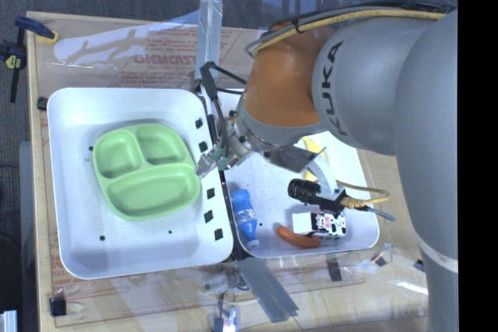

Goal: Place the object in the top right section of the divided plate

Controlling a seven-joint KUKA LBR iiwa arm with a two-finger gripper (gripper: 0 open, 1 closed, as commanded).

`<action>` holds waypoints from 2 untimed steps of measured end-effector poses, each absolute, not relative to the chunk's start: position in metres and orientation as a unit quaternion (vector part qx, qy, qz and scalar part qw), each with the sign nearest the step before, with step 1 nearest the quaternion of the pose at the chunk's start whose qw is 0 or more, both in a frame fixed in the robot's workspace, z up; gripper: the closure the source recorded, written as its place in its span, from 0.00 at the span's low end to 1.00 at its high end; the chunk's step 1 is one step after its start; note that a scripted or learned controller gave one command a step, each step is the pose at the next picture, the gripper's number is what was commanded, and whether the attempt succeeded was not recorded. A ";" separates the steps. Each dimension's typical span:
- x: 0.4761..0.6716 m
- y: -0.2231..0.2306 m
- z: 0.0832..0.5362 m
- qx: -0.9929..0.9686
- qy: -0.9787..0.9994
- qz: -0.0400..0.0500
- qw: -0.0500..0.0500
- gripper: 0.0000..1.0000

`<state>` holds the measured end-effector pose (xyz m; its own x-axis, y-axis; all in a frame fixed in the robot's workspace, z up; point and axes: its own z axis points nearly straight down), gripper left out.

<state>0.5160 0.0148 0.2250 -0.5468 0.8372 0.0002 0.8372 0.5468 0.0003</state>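
From the overhead camera I see the green divided plate (145,171) in the left bin (70,245). The gripper (220,155) sits at its 3 o'clock over the divider; I cannot tell its jaw state. A blue bottle (243,214), red sausage (299,237) and black-and-white block (327,223) lie in the right bin (354,241), the arm (373,66) hiding much of it.

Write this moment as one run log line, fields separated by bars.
gripper: at the bins' divider | green divided plate: left bin | blue bottle, red sausage: right bin
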 end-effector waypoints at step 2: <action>0.551 0.073 0.223 -0.459 -0.888 0.001 0.001 1.00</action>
